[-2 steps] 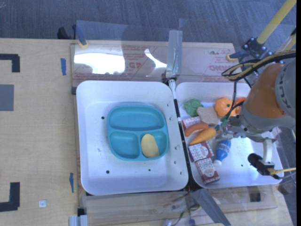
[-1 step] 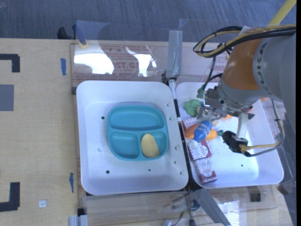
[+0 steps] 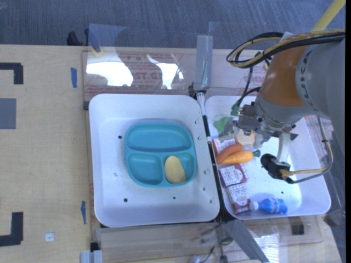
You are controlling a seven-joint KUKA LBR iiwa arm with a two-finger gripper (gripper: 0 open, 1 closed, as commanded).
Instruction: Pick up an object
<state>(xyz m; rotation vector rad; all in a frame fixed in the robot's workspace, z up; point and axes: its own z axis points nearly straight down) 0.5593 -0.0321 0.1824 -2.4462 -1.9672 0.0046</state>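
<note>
Your grey arm with its orange band [image 3: 282, 84] reaches in over the right-hand shallow white bin [image 3: 315, 196], its two-finger gripper [image 3: 245, 137] low over that bin's left half. From this slanted overhead angle you cannot tell whether the pincer is released or clenched.

Just below the gripper lies an orange carrot-shaped toy [image 3: 235, 155], near the bin's left wall and about midway along it. Its long axis runs nearly level, parallel to the bin's front edge and tilted slightly; the blunter end points toward the bin's middle and the narrower end toward the left wall. You cannot tell whether the gripper touches it.

The carrot rests on a strip of red-and-white printed packets [image 3: 235, 182] that runs along the left wall toward the front corner. A small blue-and-white plastic bottle [image 3: 269, 205] lies on its side near the front edge. A green scrap [image 3: 222, 125] shows beside the wall behind the carrot.

In the left-hand white bin [image 3: 104, 147], a turquoise divided plate [image 3: 159, 152] sits at the centre, with a yellow oval object [image 3: 174, 169] in its front-right compartment.
</note>
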